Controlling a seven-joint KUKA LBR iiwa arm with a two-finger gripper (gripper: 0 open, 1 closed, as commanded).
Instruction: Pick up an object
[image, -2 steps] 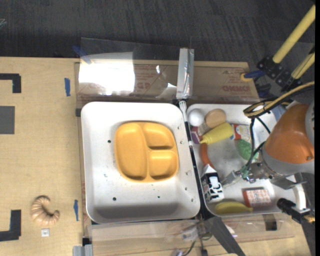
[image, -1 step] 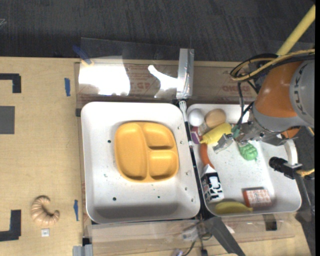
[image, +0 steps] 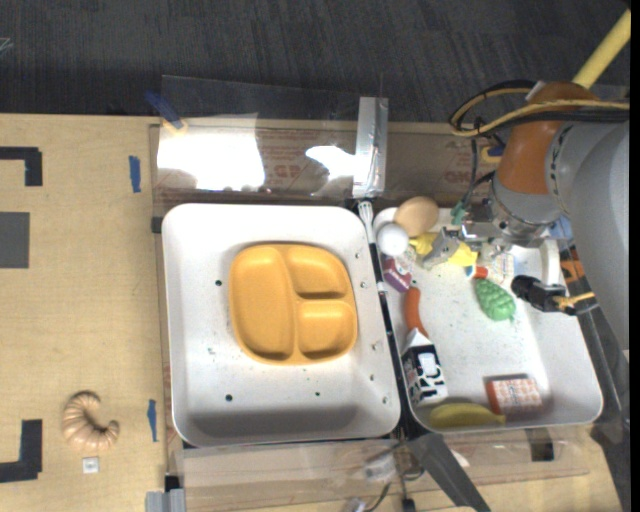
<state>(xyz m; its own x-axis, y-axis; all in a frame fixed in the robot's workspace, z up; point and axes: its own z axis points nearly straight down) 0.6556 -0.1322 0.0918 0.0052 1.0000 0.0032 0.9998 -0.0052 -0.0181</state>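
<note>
Over the right bin's (image: 575, 385) far corner, the pincer (image: 447, 240) hangs above a yellow toy (image: 455, 250); its spread cannot be told. Left of it lie an egg (image: 417, 214) and white ball (image: 392, 240); nearer the camera, a green toy (image: 494, 299).

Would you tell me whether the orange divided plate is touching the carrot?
Apart. The camera view shows the plate in the left bin and the carrot in the right bin, with the bin rims between them.
</note>
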